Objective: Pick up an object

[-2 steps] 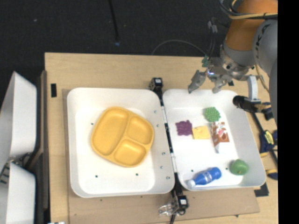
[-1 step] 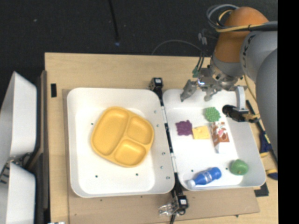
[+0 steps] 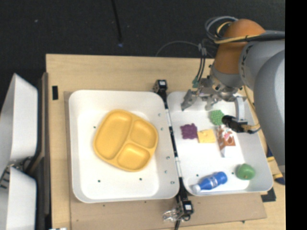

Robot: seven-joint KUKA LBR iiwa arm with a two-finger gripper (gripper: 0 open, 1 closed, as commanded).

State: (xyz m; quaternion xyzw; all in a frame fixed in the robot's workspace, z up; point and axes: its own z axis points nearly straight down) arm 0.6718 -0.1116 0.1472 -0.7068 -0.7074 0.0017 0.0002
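The right bin holds several small things. A purple lump lies beside a flat yellow square. A bumpy green piece and a red-and-white packet lie further right. A green ball and a blue bottle on its side rest near the front edge. My gripper hangs over the far end of this bin, behind the purple lump and left of the bumpy green piece. Its fingers are spread open with nothing between them.
A yellow divided plate lies in the middle of the left bin. The grey arm with its orange band fills the upper right above the right bin. Black clamps sit at the seam between the bins.
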